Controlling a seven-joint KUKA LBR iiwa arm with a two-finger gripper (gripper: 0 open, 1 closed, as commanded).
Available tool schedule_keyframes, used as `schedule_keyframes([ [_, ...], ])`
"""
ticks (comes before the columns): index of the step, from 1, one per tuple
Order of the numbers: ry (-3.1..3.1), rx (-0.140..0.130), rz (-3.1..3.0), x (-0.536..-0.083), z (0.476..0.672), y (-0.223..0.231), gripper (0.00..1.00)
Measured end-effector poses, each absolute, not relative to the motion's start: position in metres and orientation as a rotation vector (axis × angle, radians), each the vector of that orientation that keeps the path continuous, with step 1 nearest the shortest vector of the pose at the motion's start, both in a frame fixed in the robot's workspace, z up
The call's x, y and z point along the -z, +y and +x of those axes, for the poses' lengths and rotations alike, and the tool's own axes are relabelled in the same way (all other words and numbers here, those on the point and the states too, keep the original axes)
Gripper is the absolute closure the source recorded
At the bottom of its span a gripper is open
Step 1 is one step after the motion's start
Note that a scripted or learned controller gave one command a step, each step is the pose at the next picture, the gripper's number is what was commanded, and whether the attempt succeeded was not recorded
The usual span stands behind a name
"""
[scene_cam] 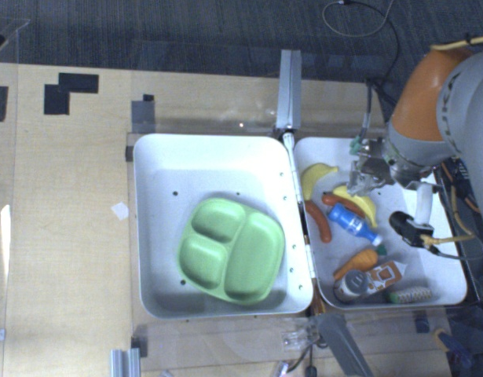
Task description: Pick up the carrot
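The carrot [357, 262] is orange with a green end and lies aslant in the lower middle of the right bin [453, 289], beside a blue bottle [353, 222]. My gripper [361, 181] hangs over the upper part of that bin, above a yellow banana [359, 204] and well up from the carrot. Nothing shows between its fingers.
A second yellow fruit [317, 175] and a red sausage [318, 220] lie near the right bin's left wall. A dark can [349, 286], an orange-and-white packet [384, 273] and a brush [411, 294] crowd its front. A green divided plate [229, 250] sits in the left bin [159, 171].
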State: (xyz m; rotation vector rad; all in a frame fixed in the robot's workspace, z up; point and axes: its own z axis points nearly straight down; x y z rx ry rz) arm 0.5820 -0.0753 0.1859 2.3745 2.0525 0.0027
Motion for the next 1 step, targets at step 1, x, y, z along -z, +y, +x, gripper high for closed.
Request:
schedule_keyframes([
  [1, 1.597, -0.003, 2.703, -0.2252, 0.5800, -0.1169, 1.00],
])
